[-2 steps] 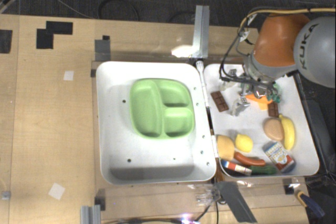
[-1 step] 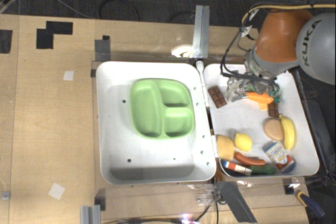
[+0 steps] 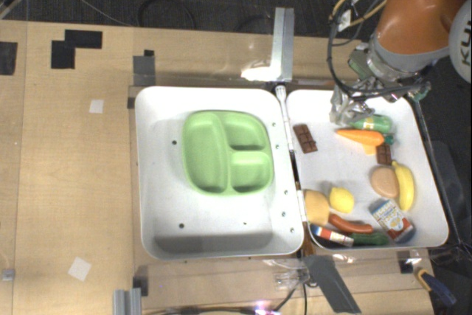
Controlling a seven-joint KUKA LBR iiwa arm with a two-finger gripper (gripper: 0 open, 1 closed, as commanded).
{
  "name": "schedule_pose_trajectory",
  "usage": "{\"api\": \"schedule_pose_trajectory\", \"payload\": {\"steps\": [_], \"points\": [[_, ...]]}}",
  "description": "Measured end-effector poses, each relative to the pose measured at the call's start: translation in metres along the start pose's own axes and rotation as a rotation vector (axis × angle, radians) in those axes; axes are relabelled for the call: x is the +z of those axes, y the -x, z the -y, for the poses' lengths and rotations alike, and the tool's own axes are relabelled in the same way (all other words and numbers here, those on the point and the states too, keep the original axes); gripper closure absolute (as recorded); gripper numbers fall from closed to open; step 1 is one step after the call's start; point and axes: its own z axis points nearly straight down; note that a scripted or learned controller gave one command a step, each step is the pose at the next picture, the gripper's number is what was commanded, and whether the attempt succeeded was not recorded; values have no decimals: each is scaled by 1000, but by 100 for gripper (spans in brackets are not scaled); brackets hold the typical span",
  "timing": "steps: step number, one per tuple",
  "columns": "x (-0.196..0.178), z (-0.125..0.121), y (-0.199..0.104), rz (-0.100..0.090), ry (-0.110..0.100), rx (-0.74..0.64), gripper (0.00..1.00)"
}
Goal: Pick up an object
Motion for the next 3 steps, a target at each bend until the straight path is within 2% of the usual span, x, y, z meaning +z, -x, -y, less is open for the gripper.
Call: {"api": "schedule_pose_trajectory", "payload": {"steps": [1,2,3], "points": [[-41,16,-114,-5,-1,-182,100],[94,15,-132,-2,0,-316,100],[95,14,-132,-3,3,-317,0]]}}
